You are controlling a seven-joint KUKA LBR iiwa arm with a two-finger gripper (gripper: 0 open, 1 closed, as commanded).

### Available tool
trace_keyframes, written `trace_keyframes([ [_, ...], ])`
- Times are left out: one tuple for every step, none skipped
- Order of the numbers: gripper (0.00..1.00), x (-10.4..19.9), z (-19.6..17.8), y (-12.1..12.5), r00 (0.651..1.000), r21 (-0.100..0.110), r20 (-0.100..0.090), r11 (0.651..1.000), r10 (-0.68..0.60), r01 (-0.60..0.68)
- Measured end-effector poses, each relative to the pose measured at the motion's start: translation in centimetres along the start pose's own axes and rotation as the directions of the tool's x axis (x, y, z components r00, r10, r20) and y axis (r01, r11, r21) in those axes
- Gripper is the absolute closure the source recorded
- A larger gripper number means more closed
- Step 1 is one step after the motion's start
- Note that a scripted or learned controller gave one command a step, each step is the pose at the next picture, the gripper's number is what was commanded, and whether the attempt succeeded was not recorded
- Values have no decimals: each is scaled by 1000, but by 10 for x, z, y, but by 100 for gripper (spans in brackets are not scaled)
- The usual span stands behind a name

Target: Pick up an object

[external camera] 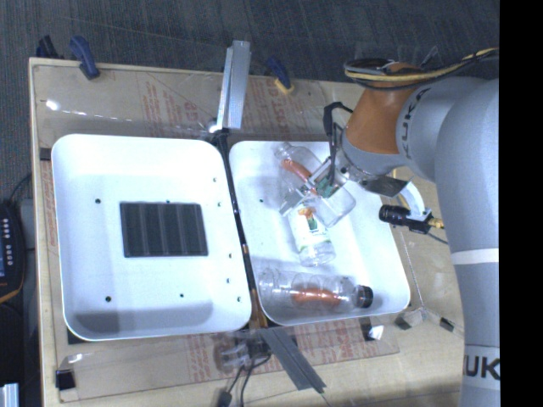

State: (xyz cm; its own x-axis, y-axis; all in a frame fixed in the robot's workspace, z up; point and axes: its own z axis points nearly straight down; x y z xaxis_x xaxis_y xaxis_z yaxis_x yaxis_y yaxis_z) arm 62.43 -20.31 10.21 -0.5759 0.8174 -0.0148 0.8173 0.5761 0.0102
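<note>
Bottles of clear plastic lie in the right bin [392,253]: nearest, along its front wall, a capped bottle [312,292] with an orange item inside lies on its side; beyond it a small labelled bottle [311,231] lies mid-bin, and another clear bottle [294,166] lies toward the back. The gripper [321,183] hangs low just above the small bottle's far end; whether it grips anything cannot be told. The left bin [85,176] shows a dark grille.
</note>
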Motion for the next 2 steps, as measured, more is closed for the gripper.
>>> trace_keyframes([
  [0,14,-1,-32,995,-4,3,995,-100,100],
  [100,14,-11,-31,994,-4,3,994,-105,105],
])
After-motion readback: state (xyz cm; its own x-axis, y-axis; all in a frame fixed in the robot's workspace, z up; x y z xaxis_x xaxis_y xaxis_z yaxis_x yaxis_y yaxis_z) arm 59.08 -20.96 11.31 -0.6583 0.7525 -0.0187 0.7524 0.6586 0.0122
